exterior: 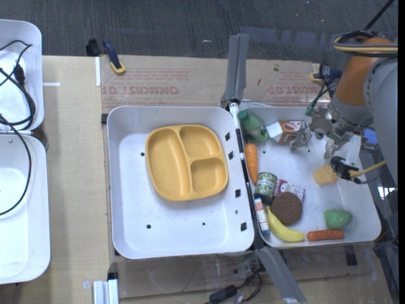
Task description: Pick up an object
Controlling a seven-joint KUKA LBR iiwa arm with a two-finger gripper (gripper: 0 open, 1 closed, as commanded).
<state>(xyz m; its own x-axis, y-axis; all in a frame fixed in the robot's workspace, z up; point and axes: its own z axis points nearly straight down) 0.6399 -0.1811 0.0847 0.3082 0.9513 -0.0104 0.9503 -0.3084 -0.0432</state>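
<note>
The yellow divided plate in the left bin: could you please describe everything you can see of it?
The yellow divided plate looks like matte plastic, roughly square with rounded corners. Raised ridges split it into three compartments: one long one on its left side and two smaller ones on its right. It lies flat, right side up, turned slightly askew, on the floor of the left bin, nearer the far wall. All three compartments hold nothing, and it touches only the bin floor.
</note>
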